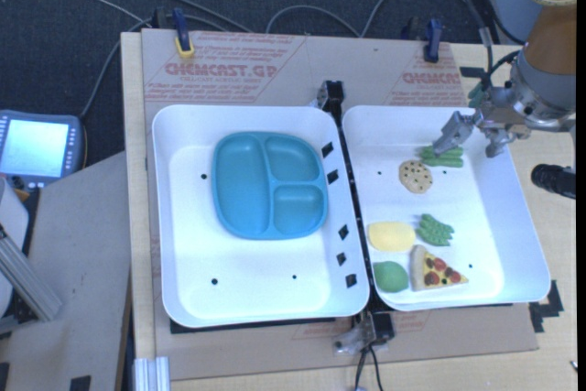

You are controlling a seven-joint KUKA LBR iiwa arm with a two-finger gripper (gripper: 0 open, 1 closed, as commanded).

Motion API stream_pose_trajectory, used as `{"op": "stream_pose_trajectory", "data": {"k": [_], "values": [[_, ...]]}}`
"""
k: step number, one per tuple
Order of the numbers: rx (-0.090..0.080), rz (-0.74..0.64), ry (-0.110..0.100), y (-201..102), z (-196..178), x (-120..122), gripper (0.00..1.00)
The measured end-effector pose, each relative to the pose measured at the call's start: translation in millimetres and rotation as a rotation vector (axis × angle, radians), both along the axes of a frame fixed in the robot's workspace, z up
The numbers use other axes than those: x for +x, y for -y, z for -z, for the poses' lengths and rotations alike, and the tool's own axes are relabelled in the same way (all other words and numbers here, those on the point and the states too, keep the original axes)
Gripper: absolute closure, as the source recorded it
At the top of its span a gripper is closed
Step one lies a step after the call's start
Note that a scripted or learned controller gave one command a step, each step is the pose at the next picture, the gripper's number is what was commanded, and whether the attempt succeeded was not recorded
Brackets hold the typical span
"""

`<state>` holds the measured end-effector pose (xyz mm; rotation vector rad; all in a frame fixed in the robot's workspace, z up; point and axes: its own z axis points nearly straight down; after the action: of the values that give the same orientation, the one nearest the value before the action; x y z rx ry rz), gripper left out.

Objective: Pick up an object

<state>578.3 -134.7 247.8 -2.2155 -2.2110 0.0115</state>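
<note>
Over the right bin's (pixel 513 197) far edge, the gripper (pixel 472 135) hangs open above green beans (pixel 441 157), not gripping. Risk: fingers straddle poorly, the flat beans slip out.

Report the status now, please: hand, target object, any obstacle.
Hand over right bin, far end; open or shut unclear. One finger at green leafy piece, not lifted. Cookie close beside it.
</note>
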Motion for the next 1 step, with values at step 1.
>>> {"op": "stream_pose_trajectory", "data": {"k": [1], "values": [[-0.002, -0.002, 0.012, -0.2, -6.5, 2.3, 0.0]]}}
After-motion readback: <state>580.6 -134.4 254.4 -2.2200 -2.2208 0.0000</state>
